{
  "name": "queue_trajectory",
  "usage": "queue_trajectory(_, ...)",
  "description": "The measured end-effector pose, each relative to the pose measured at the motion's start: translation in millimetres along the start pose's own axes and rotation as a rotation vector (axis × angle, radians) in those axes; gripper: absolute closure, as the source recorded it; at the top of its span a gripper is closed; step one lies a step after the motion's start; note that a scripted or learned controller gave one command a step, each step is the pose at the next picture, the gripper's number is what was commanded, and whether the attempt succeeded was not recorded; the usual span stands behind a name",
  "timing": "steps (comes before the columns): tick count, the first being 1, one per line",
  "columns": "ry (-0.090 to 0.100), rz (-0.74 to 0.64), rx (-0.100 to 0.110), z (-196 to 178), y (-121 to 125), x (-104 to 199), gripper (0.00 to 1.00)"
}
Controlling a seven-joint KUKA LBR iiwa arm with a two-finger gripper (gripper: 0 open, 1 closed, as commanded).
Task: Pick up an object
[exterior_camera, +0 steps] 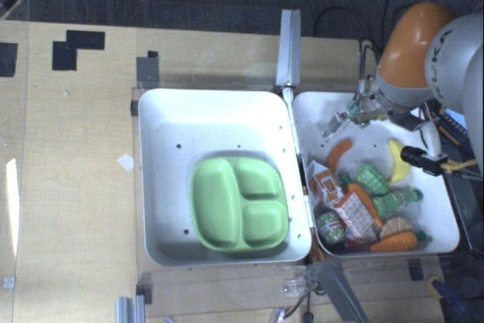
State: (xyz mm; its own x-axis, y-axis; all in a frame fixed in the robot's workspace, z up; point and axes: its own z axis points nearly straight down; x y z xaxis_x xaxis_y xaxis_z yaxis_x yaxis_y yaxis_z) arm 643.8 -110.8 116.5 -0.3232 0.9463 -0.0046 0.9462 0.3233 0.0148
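The right bin (325,106) holds a heap of toy food: an orange sausage-like piece (338,153), a yellow banana (397,161), a green ribbed piece (371,178), a green bottle (397,200), a printed carton (342,202) and a carrot (393,242). My gripper (338,122) hangs over the bin's far part, just above and behind the orange piece, tilted down and left. Nothing shows between its tips. The grey arm with the orange band (412,41) comes in from the right.
The left bin (162,163) holds a green divided plate (240,202). A metal divider post (288,49) stands between the bins at the back. Cables (446,163) run along the right bin's right side.
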Motion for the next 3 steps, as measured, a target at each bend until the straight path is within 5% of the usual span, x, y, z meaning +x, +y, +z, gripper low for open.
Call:
queue_trajectory(1, -0.001, -0.022, 0.003, 26, -43, 27, 0.00)
queue_trajectory(2, 0.000, -0.023, -0.005, 14, -40, 28, 1.00)
queue_trajectory(3, 0.003, 0.137, 0.008, -120, -13, 115, 1.00)
